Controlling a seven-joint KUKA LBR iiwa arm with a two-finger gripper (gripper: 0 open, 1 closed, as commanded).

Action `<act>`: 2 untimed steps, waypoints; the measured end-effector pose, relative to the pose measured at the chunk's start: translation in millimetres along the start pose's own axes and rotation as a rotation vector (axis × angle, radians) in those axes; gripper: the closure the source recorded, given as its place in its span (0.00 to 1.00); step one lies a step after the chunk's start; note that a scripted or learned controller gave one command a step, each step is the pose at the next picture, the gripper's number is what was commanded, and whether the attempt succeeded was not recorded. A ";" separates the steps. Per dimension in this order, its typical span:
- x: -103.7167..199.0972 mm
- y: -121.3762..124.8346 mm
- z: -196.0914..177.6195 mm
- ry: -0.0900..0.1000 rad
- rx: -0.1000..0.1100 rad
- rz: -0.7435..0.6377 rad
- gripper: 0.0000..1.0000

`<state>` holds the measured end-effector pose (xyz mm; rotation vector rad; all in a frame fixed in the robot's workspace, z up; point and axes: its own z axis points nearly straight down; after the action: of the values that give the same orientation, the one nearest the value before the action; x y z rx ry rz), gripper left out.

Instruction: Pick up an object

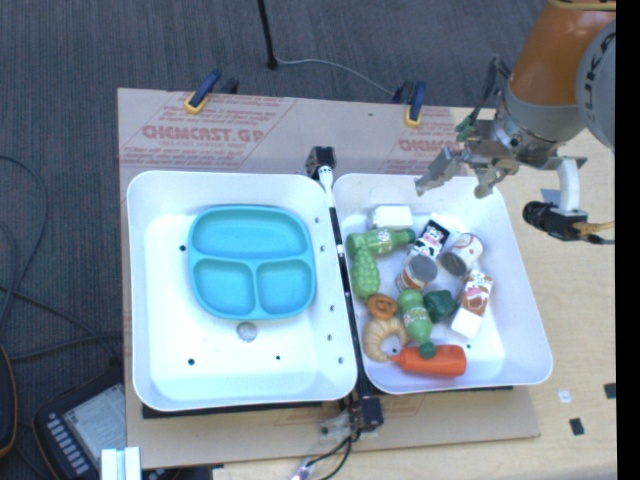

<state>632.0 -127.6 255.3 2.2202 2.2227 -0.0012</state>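
The things to pick from lie heaped in the right bin: an orange toy carrot along the near edge, a croissant just left of it, a green bottle-shaped toy toward the bin's left wall, a white block near the far side, a small black-and-white carton, a dark green piece, a white carton with red print on the right of the heap, and a couple of small round cans in the middle — most of them touching or overlapping one another. The gripper hangs above the far right corner of that bin, over its rim and apart from the heap, with its two fingers spread wide and nothing between them. Above it rises the grey arm with its orange band, reaching in from the right. The left bin holds a light blue divided tray with three compartments, and a small round grey object lies just in front of the tray. Both bins sit on a brown cardboard sheet — clamped at its far edge by a blue-and-yellow clamp and a second one.
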 end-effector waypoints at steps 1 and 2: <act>33.9 -14.5 99.3 0.001 0.003 0.000 0.00; 21.5 -61.1 145.2 -0.002 -0.002 0.003 0.00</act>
<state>570.9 -106.2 110.1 2.2211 2.2176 -0.0017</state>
